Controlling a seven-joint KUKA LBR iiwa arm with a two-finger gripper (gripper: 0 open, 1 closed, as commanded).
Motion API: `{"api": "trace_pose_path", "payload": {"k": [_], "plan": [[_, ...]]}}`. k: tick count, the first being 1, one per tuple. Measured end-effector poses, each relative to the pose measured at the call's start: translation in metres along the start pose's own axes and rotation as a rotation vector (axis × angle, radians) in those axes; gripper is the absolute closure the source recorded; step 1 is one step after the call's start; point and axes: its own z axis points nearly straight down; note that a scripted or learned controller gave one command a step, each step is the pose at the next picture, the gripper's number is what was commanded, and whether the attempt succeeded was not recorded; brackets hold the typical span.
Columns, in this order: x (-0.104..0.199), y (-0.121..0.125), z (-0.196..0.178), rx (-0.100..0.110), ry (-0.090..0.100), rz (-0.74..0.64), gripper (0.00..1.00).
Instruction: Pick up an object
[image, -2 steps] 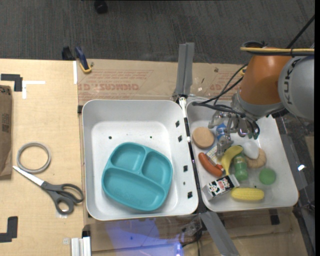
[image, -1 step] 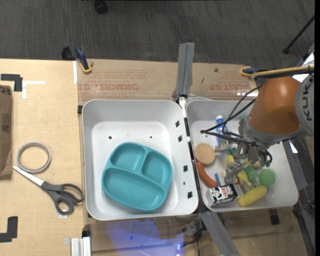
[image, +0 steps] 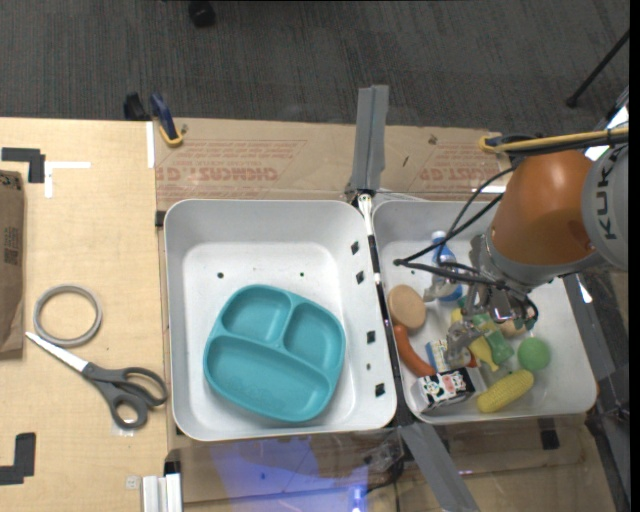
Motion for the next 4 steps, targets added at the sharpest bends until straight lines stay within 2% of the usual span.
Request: {"api": "trace_pose_path", "payload": {"k": [1,2,3,4], "plan": [[0.026,-0.083,-0.001,0.001,-0.004,0.031,0.00],[-0.061,-0.024,-0.001,-0.004,-0.006,-0.047,0.00],[0.000,0.010,0.000,-0.004,-0.001,-0.060,0.00],[0.019,0.010,0.000,-0.002,-0.006,0.090,0.00]]}}
